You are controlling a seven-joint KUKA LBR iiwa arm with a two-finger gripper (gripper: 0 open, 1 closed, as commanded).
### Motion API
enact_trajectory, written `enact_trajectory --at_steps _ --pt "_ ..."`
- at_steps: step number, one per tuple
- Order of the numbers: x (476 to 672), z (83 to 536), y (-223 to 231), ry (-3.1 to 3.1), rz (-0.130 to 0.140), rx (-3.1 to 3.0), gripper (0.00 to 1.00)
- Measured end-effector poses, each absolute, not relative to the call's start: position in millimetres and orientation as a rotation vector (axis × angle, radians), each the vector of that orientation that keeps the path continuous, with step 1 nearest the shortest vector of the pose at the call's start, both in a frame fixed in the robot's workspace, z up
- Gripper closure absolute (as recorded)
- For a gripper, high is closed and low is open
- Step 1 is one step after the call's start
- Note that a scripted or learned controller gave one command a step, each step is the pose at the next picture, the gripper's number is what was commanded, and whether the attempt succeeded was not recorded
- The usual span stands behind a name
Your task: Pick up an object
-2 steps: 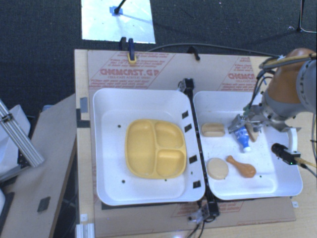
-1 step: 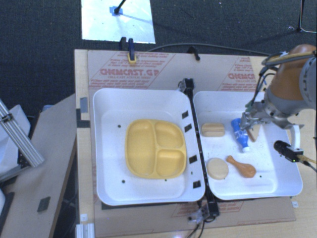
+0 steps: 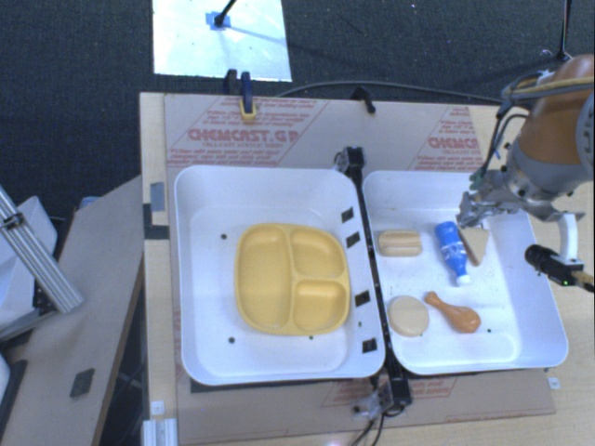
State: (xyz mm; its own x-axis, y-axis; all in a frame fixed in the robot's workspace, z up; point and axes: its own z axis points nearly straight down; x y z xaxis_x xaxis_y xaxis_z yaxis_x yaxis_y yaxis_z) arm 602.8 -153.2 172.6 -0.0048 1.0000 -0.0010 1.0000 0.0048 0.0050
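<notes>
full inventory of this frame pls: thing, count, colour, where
bins: 2, white, side by side on the bench
divided plate: 1, yellow, three compartments, middle of the left bin
toy bread roll: 1, tan, right bin, near the divider
tube: 1, blue with a white cap, right bin, centre
wedge: 1, beige, touching the tube's right side
round flat piece: 1, cream, right bin, front left
toy drumstick: 1, orange-brown, right bin, right of the round piece
clamp: 1, yellow and dark, bench's back edge
sheet: 1, pale grey, on the dark floor behind the bench
arm: 1, grey with orange band, over the right bin's back right
gripper: 1, just above the tube and wedge
</notes>
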Motion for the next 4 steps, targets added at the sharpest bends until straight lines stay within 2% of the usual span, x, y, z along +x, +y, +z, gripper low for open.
enact_trajectory --at_steps 2,3,4 --pt "605.7 263.8 -164.1 2.226 0.003 2.213 1.0" --pt "607.4 254.6 -116.0 2.228 0.002 2.213 1.0" --pt "592.5 241.4 -70.4 2.23 0.0 2.214 1.0"
